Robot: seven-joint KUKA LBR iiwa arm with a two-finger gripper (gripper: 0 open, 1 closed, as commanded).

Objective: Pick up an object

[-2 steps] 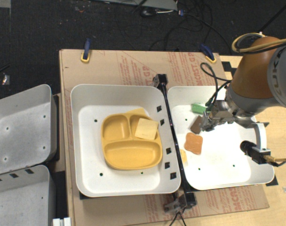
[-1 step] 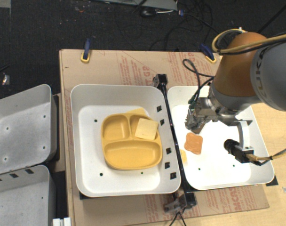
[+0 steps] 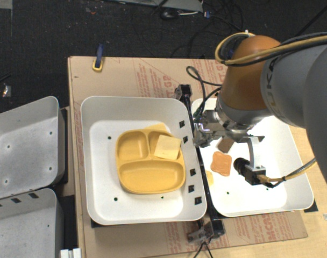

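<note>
Over right bin (image 3: 292, 198), we see gripper (image 3: 228, 144) above toast (image 3: 221, 164); cannot tell its state. Risk, we judge: flat toast slips, or descent lands off-centre near divider (image 3: 198, 160).

A robotics lab: a plywood bench (image 3: 131, 71) stands on dark carpet (image 3: 34, 31) strewn with loose cables (image 3: 177, 7) (one bundle runs along the grey arm (image 3: 292, 79)), and spare white bins (image 3: 23, 144) lie off its left edge
</note>
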